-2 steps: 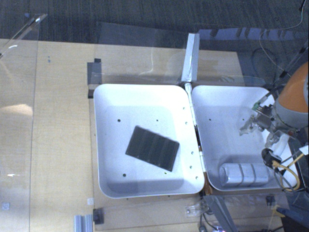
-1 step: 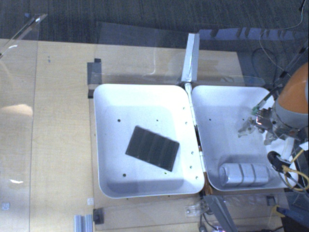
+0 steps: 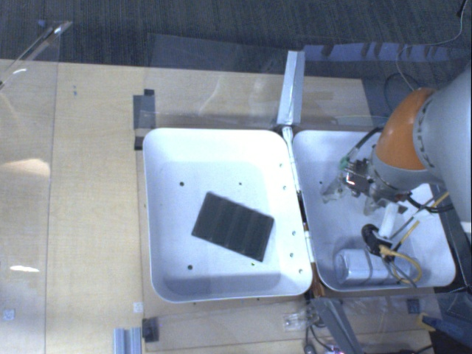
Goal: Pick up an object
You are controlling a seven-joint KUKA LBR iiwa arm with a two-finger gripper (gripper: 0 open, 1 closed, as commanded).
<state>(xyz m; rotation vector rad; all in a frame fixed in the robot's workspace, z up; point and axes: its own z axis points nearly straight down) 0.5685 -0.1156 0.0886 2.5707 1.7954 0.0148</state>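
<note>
The dark ribbed slab lies in the left bin, its long axis slanting towards lower right, well left of the gripper over the right bin (open or closed, impossible to tell).

a dark grey, ribbed rectangular slab lies flat in the left bin — near its middle, skewed to the walls, touching none.

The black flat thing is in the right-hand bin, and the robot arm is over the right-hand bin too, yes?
Not quite. The black flat thing lies in the left-hand bin, not the right-hand one, as the camera view shows. The arm is over the right-hand bin, as you said.
</note>
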